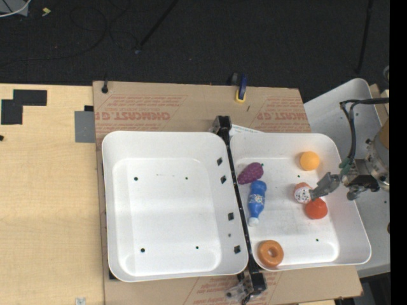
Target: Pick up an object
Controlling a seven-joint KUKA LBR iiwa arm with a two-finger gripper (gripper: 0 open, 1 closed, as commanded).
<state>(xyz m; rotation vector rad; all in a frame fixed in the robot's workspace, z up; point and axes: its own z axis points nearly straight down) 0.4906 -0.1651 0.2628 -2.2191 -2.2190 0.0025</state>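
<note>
Nothing looks lifted yet — every object lies on the floor of the right bin (346,250), so the pick itself is left to do; the gripper (320,187) reaches in from the right edge, low over the bin, and whether it is spread or closed I cannot tell. Its tip sits between the small red-and-white object (302,192) and the red ball (316,208) (touching or just above, unclear); the orange ball (310,161) lies near, the blue bottle (256,201) farther left.
</note>
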